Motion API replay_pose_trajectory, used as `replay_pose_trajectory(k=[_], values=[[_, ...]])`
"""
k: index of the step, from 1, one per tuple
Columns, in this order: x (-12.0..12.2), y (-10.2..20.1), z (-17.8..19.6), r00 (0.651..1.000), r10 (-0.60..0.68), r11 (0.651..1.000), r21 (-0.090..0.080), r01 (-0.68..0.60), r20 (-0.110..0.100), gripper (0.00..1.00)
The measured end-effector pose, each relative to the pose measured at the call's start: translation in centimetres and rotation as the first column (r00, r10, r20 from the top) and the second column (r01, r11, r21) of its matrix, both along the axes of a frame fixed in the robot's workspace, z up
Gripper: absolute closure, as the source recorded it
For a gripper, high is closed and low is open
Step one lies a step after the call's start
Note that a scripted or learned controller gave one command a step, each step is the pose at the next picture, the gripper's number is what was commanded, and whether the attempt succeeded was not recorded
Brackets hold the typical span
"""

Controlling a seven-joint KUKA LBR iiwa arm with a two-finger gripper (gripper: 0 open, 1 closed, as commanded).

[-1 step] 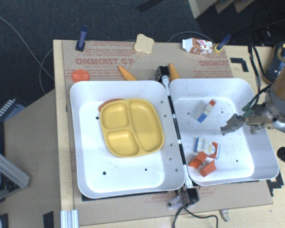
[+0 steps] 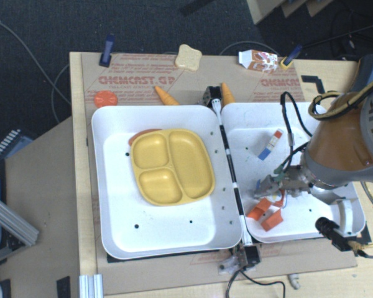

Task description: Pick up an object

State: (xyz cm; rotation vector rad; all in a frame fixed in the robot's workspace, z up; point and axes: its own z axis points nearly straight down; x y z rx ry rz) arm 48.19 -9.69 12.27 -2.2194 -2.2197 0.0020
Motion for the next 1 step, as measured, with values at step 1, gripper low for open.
replay_pose_trajectory(k=[1], values=[[5.57,-1.11,-3.85,1.0,0.0,1.0,-0.002,0.0,0.004,0.0]])
